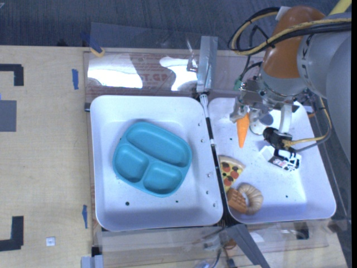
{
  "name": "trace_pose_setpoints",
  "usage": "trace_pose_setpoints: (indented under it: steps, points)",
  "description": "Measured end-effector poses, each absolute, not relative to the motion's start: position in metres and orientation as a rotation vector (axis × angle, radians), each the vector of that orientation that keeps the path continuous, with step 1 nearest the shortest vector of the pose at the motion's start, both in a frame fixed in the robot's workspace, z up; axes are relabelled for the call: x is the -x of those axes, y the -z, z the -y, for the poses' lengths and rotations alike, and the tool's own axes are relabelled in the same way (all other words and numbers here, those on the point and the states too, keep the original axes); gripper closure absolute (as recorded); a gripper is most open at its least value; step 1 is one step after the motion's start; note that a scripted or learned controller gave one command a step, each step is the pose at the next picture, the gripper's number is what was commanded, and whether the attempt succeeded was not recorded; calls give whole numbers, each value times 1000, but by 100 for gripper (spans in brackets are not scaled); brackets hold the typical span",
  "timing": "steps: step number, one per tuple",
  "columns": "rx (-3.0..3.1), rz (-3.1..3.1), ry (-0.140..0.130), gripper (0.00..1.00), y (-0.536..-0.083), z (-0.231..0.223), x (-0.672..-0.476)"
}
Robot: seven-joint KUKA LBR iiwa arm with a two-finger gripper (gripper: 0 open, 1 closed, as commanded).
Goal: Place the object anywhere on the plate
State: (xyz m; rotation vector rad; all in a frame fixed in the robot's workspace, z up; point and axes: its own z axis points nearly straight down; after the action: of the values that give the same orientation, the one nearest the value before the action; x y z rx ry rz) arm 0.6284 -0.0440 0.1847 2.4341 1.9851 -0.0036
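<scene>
Bagel and pizza slice at the right bin's 7 o'clock, carrot at 11 o'clock pinched upright by the jaws; blue plate in the left bin.

Grey arm, orange band, yellow-black cables

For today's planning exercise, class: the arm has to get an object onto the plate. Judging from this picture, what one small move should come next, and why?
Probably a short lift straight up. The claw sits at the top of the carrot in the right bin, while the blue plate lies in the left bin across the divider. Rising first would show whether the carrot comes along and clear it over the rims.
</scene>
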Motion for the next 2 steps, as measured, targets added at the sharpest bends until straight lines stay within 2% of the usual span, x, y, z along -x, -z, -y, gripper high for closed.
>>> trace_pose_setpoints:
  steps: [2]
  points:
    - [-2004,-2419,-2,100,-188,-97,-625]
